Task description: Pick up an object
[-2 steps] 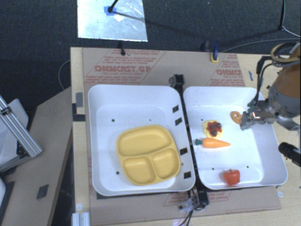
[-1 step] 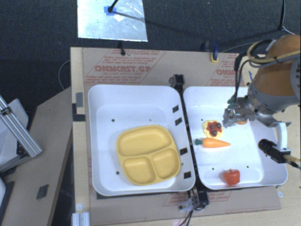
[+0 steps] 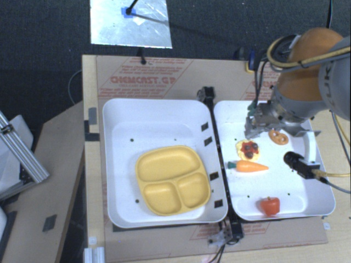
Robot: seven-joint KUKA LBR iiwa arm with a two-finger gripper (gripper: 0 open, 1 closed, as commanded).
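Note:
The right bin (image 3: 307, 201) holds several toy foods. An orange carrot (image 3: 251, 167) lies on its side near the middle. Just above it sits a small yellow piece with red topping (image 3: 248, 149). A brown pretzel-like piece (image 3: 278, 137) lies to the right of that one. A red pepper (image 3: 269, 205) rests near the front wall. My gripper (image 3: 255, 127) hangs low over the back of the right bin, just above the yellow-and-red piece and left of the pretzel. Nothing can be seen held in it.
The left bin (image 3: 126, 119) holds a yellow divided plate (image 3: 173, 178) in its front half. A black divider with clips (image 3: 215, 147) runs between the bins. The grey and orange arm (image 3: 307, 75) overhangs the right bin's back right corner.

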